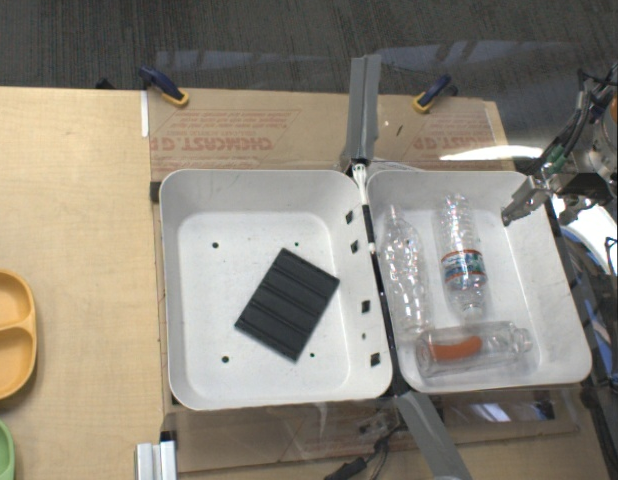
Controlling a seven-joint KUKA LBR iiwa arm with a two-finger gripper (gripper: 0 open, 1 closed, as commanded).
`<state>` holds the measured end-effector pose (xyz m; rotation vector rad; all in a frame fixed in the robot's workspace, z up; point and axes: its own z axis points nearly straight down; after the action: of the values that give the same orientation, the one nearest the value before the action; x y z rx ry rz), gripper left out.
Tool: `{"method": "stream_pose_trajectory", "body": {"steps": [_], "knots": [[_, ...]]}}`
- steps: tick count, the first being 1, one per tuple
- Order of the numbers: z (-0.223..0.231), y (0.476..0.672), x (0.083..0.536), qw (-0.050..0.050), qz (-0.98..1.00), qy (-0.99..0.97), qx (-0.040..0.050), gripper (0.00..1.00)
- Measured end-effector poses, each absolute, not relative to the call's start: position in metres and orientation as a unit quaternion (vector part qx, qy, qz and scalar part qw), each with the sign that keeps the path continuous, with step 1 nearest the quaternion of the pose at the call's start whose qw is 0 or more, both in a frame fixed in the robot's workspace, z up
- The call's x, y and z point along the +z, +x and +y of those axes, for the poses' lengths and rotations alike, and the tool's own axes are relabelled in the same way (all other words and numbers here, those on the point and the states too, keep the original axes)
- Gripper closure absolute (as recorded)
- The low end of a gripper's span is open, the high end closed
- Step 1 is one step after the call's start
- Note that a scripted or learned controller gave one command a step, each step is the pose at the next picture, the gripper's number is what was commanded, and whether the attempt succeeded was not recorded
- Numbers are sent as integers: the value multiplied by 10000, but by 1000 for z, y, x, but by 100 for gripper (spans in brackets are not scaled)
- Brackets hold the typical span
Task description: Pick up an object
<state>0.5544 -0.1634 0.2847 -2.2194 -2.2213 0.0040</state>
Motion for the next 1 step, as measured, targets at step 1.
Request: {"method": "stream_pose_trajectory", "body": {"steps": [1], "knots": [[-134,582,190,22,-7374,-6754,17,0]]}}
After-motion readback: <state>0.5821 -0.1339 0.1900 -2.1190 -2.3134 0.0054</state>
